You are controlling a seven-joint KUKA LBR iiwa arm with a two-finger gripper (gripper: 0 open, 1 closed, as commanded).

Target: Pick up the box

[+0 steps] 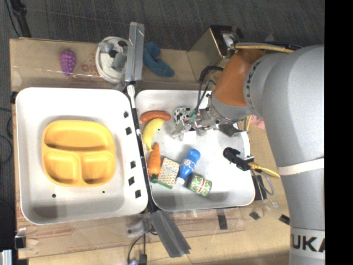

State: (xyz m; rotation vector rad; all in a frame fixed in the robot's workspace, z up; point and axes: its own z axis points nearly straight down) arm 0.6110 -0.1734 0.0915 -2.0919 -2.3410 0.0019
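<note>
The box is small, with a colourful printed face, and lies flat near the front left of the right bin. It touches the carrot on its left and the blue bottle on its right. My gripper hangs over the back middle of the same bin, a little behind the bottle and well apart from the box. Nothing shows in its grasp.
Also in the right bin are a sausage, a banana and a green can. The left bin holds a yellow divided tray. Purple grapes, a white bowl and a blue cloth lie behind the bins.
</note>
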